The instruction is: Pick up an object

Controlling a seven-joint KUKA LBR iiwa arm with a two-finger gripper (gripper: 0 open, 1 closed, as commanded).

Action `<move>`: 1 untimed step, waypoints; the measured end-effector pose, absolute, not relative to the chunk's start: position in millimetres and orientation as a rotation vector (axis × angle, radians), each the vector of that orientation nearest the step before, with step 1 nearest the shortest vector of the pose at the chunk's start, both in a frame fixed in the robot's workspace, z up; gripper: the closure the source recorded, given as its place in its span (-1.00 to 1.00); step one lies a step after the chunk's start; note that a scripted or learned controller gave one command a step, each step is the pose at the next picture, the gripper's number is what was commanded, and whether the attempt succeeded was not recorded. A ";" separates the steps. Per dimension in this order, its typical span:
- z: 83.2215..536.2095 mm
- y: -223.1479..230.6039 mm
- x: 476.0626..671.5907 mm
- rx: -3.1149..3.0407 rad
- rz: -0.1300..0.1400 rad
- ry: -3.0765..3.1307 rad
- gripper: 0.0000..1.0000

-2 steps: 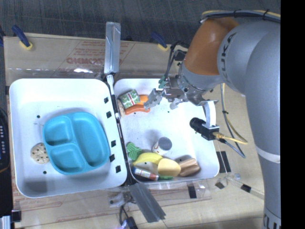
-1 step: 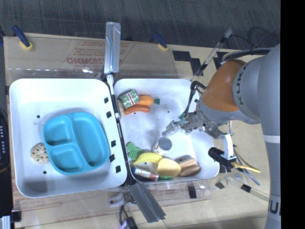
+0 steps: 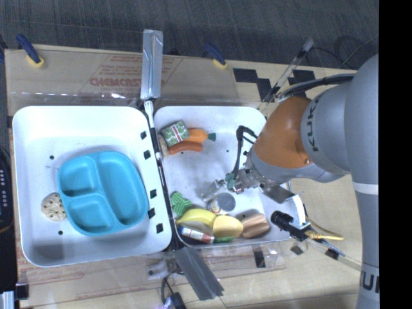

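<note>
The grey arm with its orange band (image 3: 286, 134) reaches into the right bin (image 3: 248, 116) from the right. My gripper (image 3: 225, 185) hangs low over the middle of that bin, just above a small round grey object (image 3: 225, 204). In front of it, along the near wall, lie a yellow banana-like toy (image 3: 199, 218), a yellow lemon-like piece (image 3: 226, 225), a brown bread roll (image 3: 255, 224), a green piece (image 3: 180, 205) and a red-and-white tube (image 3: 195, 236). At the far left of the bin are a green can (image 3: 173, 133), an orange carrot (image 3: 199, 135) and a reddish sausage (image 3: 185, 148).
The left bin (image 3: 38, 124) holds a blue divided plate (image 3: 102, 191) and a cookie (image 3: 53, 206) beside it on the left. A metal divider clamp (image 3: 152, 63) stands between the bins at the back. Cables run off the bench at the right.
</note>
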State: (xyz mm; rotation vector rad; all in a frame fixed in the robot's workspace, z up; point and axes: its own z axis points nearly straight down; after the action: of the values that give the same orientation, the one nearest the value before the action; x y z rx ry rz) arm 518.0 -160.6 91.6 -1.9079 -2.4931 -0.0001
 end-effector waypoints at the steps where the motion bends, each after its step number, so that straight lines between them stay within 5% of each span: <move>1: 92.2 -179.7 543.7 -1.845 0.000 -2.542 -1.00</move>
State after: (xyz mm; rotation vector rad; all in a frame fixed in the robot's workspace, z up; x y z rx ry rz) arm 543.7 -179.7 92.2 -1.8454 -2.5422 -0.0004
